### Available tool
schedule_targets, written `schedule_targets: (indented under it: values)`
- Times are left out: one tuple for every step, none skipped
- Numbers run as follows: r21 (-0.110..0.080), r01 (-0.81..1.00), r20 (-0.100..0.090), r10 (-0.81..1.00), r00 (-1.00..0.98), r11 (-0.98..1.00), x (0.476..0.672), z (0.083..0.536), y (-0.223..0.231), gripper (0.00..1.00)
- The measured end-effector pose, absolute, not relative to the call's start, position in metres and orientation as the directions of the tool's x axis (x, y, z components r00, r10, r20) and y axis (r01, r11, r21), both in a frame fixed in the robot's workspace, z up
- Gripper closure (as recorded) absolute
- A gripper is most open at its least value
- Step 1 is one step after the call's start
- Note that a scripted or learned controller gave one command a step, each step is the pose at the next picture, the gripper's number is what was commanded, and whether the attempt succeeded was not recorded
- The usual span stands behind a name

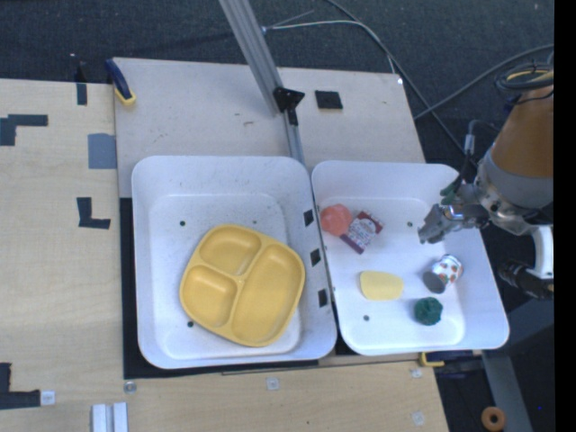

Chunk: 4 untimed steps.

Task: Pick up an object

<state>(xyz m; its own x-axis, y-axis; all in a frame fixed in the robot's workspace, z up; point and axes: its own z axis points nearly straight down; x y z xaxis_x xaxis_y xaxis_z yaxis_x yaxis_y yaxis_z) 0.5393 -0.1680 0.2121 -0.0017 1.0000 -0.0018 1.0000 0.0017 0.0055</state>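
Bench: 2 white bins; L bin (148,241) 1 yellow tray (243,283); R bin (396,176) 5 objs; jaws state unclear, maybe empty.

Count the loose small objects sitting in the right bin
5: a pink ball and a red-white packet at upper left, a yellow piece mid-bin, a silver-grey item right, a green ball lower right.

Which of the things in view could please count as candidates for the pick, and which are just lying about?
Part of the job, all in the right bin:
- gripper
- pink ball
- red-and-white packet
- yellow piece
- silver object
- green object

Just lying about:
- yellow divided tray in the left bin
- blue-and-yellow clamp on the bench
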Motion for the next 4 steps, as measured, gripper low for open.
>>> schedule_targets:
  values:
    - [0.005,1.000,-0.002,1.000,-0.002,0.002,0.550,0.262,-0.170,1.00]
    - [-0.003,1.000,0.002,1.000,-0.006,0.006,0.538,0.249,-0.113,1.00]
    - [-0.002,1.000,0.002,1.000,-0.007,0.007,0.530,0.253,-0.055,1.00]
    - [-0.004,1.000,0.001,1.000,-0.006,0.006,0.522,0.236,-0.002,1.00]
